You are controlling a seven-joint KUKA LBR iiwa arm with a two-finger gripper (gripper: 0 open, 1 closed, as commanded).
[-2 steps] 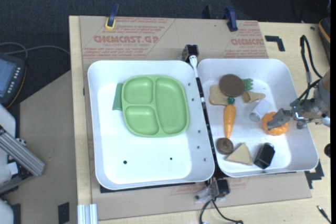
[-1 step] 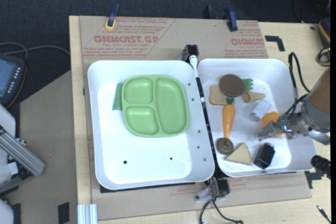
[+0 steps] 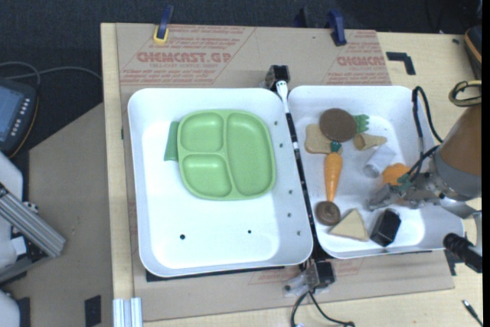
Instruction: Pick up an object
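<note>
Two shallow white bins side by side on a plywood counter (image 3: 115,165). In the left white bin (image 3: 153,241), a light green three-compartment plastic plate (image 3: 227,154), lying flat. In the right white bin (image 3: 398,99), a scatter of toy food: a round brown disc (image 3: 336,124) near the top, a tan bread-shaped piece (image 3: 315,139) touching its left edge, an orange toy carrot (image 3: 332,174) just below, a small brown round piece (image 3: 328,212) under the carrot's tip, a tan wedge (image 3: 350,227) beside it, a black block (image 3: 386,227) to the right of the wedge, and a small orange rounded object (image 3: 395,173). Grey two-finger gripper (image 3: 387,196) reaching in low from the right, fingers (image 3: 377,202) spread slightly apart, nothing visibly between them. Orange rounded object just above and beside the fingers, black block just below them.
</note>
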